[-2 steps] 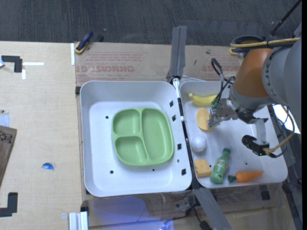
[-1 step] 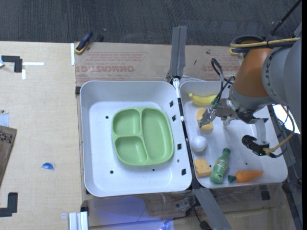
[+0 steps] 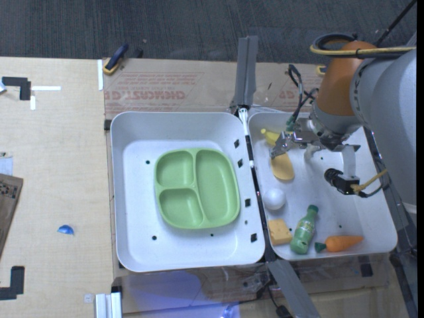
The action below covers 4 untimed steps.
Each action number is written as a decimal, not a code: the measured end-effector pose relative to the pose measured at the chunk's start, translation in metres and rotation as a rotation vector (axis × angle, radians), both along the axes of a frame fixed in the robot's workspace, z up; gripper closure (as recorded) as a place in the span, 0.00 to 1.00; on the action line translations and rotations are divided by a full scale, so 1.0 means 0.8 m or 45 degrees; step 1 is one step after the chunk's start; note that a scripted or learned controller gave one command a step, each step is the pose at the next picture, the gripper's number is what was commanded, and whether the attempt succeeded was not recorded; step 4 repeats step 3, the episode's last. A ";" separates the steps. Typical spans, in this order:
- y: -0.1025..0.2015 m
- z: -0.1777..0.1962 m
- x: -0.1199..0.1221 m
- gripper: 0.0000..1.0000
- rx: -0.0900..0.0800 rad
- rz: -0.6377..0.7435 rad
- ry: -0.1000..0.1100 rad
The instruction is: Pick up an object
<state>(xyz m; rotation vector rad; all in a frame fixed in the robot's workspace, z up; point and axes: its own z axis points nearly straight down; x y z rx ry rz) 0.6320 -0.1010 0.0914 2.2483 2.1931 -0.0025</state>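
Note:
The right bin (image 3: 371, 211) holds several objects. A tan oval piece (image 3: 283, 169) lies near its left wall, and a small yellow item (image 3: 269, 136) lies at the far left corner. A white ball (image 3: 273, 198), a yellow block (image 3: 279, 231), a green bottle (image 3: 304, 229) and an orange carrot (image 3: 343, 243) sit toward the front. My gripper (image 3: 287, 144) hangs low in the far left part of this bin, just above the tan piece and next to the yellow item. The view shows nothing held in it.
The left bin (image 3: 132, 177) carries a green divided plate (image 3: 197, 188). A grey divider post (image 3: 246, 71) stands between the bins at the back. The arm's grey body and orange band (image 3: 339, 78) overhang the right bin's far right side, with cables (image 3: 344, 181) hanging below.

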 end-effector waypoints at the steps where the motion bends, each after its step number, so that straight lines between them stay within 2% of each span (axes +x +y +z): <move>1: 0.000 0.012 0.000 1.00 -0.002 0.004 0.000; 2: 0.000 0.011 0.000 0.00 -0.002 0.004 0.000; 3: -0.016 0.083 -0.008 0.00 0.000 0.014 -0.001; 4: -0.016 0.083 -0.008 0.00 0.000 0.014 -0.001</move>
